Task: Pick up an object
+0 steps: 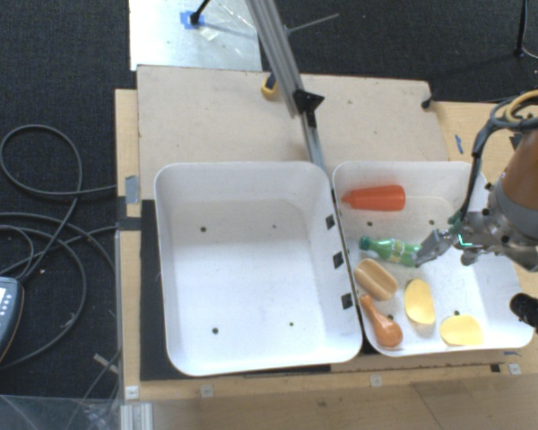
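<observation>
We see two shallow white plastic bins side by side on a pale bench (215, 115). The left bin (175, 240) shows only its smooth floor with a few small dark dots. The right bin (430, 179) holds six items: a smooth orange-red cylinder (374, 198) near its far edge; a clear green plastic bottle (387, 248) lying on its side at mid-bin; a tan bread-roll shape (376, 279) just nearer than it; a tapered orange carrot shape (382, 324) at the near left corner; a pale yellow oval piece (420, 301); and a flatter yellow piece (462, 331) by the near edge. The grey two-finger gripper (428, 247) reaches in from the right, its tip at the bottle's right end. We cannot tell how the pincer stands.
</observation>
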Controlling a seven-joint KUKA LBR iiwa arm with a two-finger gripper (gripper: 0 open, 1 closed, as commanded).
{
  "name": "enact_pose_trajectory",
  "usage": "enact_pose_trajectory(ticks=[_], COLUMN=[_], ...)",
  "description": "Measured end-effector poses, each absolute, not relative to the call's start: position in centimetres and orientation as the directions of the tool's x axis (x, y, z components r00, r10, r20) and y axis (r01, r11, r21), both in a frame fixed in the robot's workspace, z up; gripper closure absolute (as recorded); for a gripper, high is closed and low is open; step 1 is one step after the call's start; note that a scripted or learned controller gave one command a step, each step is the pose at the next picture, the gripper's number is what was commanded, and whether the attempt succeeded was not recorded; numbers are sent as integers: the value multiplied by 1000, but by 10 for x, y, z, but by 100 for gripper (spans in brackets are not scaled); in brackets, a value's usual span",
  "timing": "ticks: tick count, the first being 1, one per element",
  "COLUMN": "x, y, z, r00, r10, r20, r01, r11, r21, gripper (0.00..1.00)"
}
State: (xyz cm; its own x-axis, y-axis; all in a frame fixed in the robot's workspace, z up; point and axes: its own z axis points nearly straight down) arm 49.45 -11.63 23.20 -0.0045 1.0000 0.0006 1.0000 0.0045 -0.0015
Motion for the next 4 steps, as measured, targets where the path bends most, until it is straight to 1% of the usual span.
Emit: enact_pose_trajectory(ticks=[1, 2, 3, 4], x=[495, 492, 494, 496], y=[-116, -120, -114, -114], z=[233, 172, 111, 93], r00=[-2, 0, 0, 0], r10=[1000, 1000, 1000, 1000], r20=[0, 1, 2, 2], r01=[1000, 1000, 1000, 1000], r11=[2, 0, 0, 0], r21=[2, -4, -5, 2], gripper=[0, 0, 0, 0])
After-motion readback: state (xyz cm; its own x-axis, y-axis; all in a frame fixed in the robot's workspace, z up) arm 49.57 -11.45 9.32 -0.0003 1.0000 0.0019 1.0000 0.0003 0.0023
